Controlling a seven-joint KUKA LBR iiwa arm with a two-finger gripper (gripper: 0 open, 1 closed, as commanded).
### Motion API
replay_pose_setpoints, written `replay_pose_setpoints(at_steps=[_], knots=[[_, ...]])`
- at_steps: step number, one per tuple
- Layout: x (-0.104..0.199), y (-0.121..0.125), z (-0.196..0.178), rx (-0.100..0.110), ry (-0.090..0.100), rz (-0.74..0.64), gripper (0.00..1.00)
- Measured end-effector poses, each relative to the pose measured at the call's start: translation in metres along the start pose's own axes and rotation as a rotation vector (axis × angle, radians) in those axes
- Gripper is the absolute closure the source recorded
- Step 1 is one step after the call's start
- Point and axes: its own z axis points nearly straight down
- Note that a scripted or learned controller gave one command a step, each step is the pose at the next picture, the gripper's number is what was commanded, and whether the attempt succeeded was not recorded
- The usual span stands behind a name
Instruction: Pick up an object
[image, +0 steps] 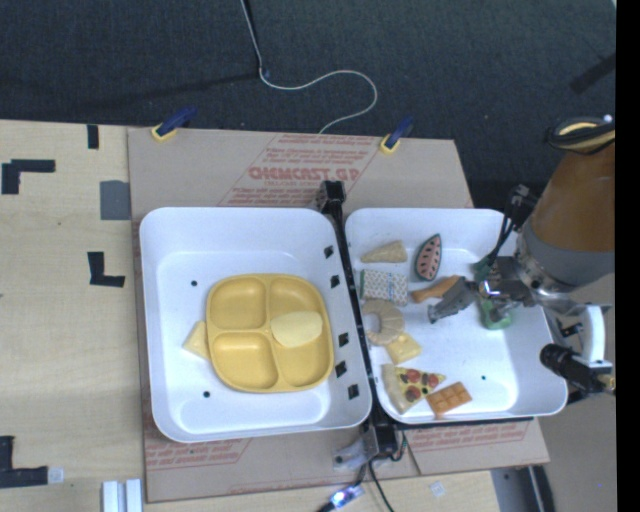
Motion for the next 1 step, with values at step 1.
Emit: replay_pose_setpoints(at_steps=[1], knots=[[-0.0001,0.0023,-0.0048,-0.011,-0.002,-0.003,0.0]])
